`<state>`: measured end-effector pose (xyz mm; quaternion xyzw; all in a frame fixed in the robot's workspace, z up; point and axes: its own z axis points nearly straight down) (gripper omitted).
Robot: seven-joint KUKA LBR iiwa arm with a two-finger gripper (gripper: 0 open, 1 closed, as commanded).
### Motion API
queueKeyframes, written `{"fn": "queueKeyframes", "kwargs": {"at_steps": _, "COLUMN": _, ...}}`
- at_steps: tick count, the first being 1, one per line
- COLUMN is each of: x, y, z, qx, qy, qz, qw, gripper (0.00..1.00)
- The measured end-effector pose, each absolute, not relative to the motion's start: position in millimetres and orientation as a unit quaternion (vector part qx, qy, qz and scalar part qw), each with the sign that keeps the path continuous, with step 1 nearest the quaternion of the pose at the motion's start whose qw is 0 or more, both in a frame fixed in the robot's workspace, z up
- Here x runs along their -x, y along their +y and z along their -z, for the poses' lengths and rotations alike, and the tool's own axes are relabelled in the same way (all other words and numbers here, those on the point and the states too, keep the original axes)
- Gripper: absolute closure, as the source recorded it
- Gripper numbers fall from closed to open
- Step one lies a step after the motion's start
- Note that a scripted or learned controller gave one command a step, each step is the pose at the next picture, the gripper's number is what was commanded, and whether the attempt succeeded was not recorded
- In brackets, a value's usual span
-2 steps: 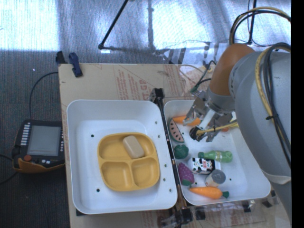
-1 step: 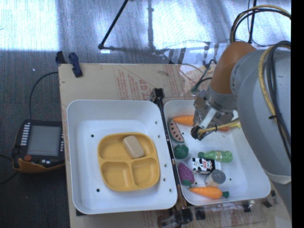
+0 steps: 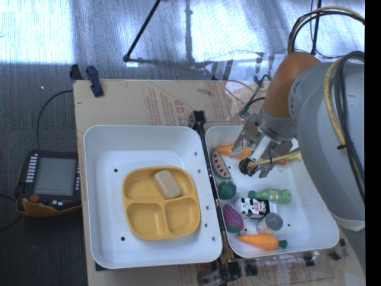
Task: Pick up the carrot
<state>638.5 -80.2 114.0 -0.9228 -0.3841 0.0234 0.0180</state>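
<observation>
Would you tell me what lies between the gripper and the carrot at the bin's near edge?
In the camera view, the green bottle and small cow-print carton lie between the gripper and carrot.

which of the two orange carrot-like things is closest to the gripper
The one at the right bin's far end, just beside the gripper; the other carrot lies at the near edge.

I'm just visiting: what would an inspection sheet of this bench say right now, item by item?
Surface: two white bins, left bin, right bin.
Job's things: carrot lying at the right bin's near edge.
Clutter: yellow tray bearing a beige block; watermelon slice, green bottle, purple eggplant.
Grippers: gripper over the right bin's far end, apart from the carrot.
Cables: yellow-black bundle on the arm.
Surroundings: handheld controller on the floor.
</observation>
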Motion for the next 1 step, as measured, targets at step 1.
{"fn": "queueKeyframes", "kwargs": {"at_steps": 1, "x": -635.0, "y": -100.1, "z": -83.3, "qx": 0.951, "qy": -0.307, "qz": -0.0114, "qw": 0.009, "gripper": 0.0}}
